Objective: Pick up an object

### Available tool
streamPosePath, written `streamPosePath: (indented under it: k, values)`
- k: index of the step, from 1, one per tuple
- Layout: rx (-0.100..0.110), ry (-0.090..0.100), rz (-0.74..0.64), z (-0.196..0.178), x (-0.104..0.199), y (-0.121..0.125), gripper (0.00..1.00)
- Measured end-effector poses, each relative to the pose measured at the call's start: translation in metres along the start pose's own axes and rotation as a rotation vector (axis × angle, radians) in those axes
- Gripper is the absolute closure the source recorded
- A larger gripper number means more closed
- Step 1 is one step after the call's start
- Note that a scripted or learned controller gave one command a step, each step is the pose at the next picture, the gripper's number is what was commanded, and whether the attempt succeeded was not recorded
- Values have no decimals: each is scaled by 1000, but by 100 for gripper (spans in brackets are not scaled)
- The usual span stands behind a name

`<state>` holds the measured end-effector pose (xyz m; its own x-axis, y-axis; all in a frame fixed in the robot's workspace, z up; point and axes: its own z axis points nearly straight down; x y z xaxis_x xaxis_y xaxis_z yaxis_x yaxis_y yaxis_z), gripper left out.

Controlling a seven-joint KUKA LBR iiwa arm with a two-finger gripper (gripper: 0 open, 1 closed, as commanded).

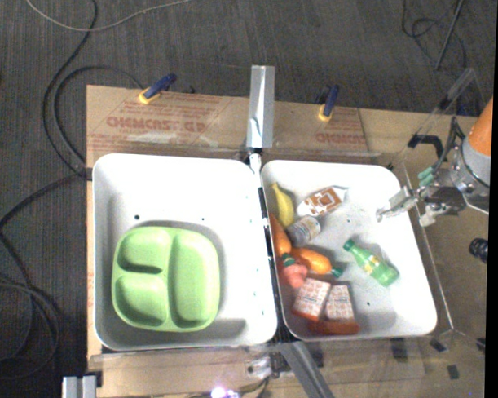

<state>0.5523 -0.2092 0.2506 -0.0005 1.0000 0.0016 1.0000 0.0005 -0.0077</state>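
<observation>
Approach step is in hand: the claw point(398, 205) hovers over the far right corner of the right bin point(408, 310), with nothing between its fingers. Whether those fingers stand apart or together cannot be told at this resolution.

Candidate objects all lie in the right bin. The green bottle point(371, 264) rests on its side near the bin's centre, apart from the rest and closest to the claw. The next move probably calls for a descent to the near left, with the claw aligned across the bottle's narrow width.

Count, right bin:
- one green bottle
- one banana point(283, 205) along the left wall
- one brown-and-white packet point(324, 200) at the far side
- one small jar point(305, 229)
- two printed cartons point(324, 299) side by side at the near edge
- several orange and red items point(300, 261), number unclear

Count, left bin point(119, 177): one green divided tray point(168, 277).

Both bins sit on the tabletop point(182, 122).
</observation>
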Motion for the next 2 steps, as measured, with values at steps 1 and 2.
streamPosePath:
  k: [1,2]
  values:
    - [-14,1,-105,162,2,-19,0]
    - [-16,-5,-102,155,0,-19,100]
